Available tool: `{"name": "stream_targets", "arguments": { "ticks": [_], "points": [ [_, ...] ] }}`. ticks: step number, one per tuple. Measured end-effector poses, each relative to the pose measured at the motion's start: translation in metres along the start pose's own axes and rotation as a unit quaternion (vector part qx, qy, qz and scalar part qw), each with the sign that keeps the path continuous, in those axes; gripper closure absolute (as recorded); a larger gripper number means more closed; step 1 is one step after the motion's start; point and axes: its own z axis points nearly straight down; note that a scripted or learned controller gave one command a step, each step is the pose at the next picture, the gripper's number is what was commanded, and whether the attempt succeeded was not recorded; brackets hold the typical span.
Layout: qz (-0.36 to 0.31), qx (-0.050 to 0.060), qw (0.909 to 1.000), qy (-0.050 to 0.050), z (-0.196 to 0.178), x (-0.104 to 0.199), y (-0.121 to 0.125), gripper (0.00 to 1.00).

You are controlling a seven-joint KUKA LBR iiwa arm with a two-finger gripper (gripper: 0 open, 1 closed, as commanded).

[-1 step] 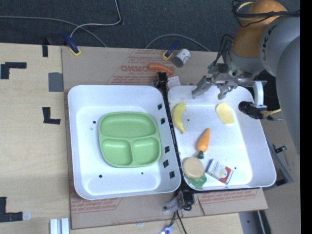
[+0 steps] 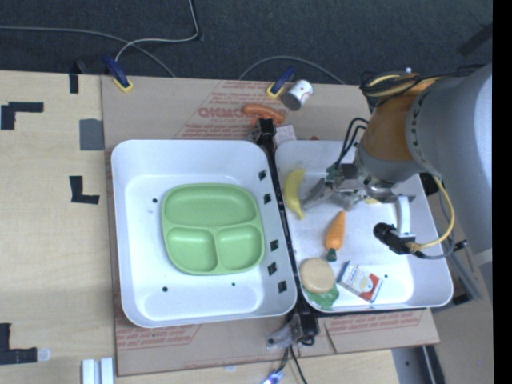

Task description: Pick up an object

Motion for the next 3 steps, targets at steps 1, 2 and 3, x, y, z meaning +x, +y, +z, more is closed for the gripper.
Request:
{"name": "stream_targets", "arguments": {
  "ticks": [1, 2, 3],
  "points": [
    [0.000, -0.001, 1.0000, -0.001, 0.000, -0.004, -0.065, 0.00],
    [0.000, -0.002, 1.0000, -0.002, -0.010, -0.004, -0.064, 1.00],
    [-0.001, 0.000, 1.0000, 0.000, -0.098, 0.082, -0.052, 1.00]
  ]
}}
